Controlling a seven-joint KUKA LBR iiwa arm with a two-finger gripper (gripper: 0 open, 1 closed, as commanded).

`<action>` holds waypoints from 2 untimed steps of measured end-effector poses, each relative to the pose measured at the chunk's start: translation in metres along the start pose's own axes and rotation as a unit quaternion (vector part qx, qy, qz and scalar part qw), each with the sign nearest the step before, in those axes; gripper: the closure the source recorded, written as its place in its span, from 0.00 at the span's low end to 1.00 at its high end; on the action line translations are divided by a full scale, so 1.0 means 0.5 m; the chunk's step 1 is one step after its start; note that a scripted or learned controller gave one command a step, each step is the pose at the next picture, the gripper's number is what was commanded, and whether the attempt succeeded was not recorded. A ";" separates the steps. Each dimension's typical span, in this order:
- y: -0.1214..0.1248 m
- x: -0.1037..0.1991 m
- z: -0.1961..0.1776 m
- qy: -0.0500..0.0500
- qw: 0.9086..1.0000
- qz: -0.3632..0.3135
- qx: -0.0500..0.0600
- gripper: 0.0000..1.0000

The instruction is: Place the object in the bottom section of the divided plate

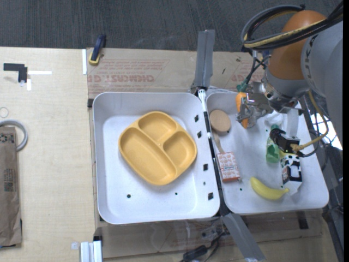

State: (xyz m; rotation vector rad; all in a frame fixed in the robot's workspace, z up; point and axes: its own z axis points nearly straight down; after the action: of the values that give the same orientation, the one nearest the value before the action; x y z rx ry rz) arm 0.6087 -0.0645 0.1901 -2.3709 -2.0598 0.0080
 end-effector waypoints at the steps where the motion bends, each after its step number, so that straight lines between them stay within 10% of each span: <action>1: -0.075 -0.065 -0.297 0.000 0.999 0.038 -0.001 1.00; 2: -0.001 -0.064 -0.239 0.000 1.000 0.030 -0.001 1.00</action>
State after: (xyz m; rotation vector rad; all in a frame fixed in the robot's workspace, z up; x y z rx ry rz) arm 0.6042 -0.0955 0.3098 -2.4329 -1.9880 0.0068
